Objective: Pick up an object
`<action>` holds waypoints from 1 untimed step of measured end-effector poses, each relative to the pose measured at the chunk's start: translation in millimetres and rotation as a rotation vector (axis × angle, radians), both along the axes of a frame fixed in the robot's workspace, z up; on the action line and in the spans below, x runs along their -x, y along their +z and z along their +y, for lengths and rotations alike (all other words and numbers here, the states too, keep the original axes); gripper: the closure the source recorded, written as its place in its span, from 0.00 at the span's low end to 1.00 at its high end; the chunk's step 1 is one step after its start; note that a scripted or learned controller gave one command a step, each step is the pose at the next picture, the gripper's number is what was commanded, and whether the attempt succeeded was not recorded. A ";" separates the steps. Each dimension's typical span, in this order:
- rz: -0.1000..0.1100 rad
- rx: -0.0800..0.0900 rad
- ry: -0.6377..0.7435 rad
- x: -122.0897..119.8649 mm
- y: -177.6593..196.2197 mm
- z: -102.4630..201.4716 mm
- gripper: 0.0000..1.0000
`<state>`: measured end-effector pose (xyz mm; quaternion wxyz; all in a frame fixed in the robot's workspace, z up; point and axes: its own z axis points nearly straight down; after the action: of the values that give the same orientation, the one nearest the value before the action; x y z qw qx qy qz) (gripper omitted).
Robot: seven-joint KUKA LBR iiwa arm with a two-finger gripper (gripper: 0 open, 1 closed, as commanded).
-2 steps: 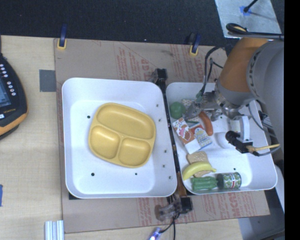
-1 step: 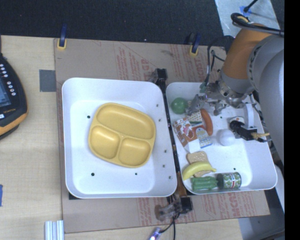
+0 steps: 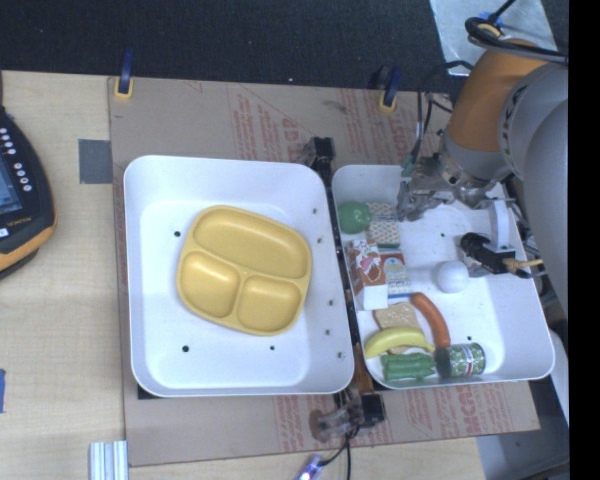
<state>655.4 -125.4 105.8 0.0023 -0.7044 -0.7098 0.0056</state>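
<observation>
- Gripper is hanging over the right bin, close to its far edge. From this slant I cannot tell whether the claw is open or closed.
- All loose objects are lying in the right bin, most of them along the wall it shares with the left bin.
- Green ball is sitting in the far corner by that shared wall. A patterned card is lying just beside it, nearest the gripper.
- Snack packet is lying along the shared wall, with its long axis running far to near.
- White block and bread slice are lying next in line toward the near edge.
- Sausage is lying slantwise, one end toward the bin's middle and the other toward the near edge.
- Banana and green pod are lying with their long axes along the near edge.
- Can is lying on its side by the near edge, its axis along that edge.
- White ball is sitting mid-bin, apart from the rest.
- Yellow divided plate is resting in the middle of the left bin.
</observation>
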 end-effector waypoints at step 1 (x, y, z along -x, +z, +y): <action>-0.008 -0.005 -0.002 75.7 86.7 47.9 1.00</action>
<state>579.7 -77.6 192.5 0.0014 -0.7050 -0.7092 0.0010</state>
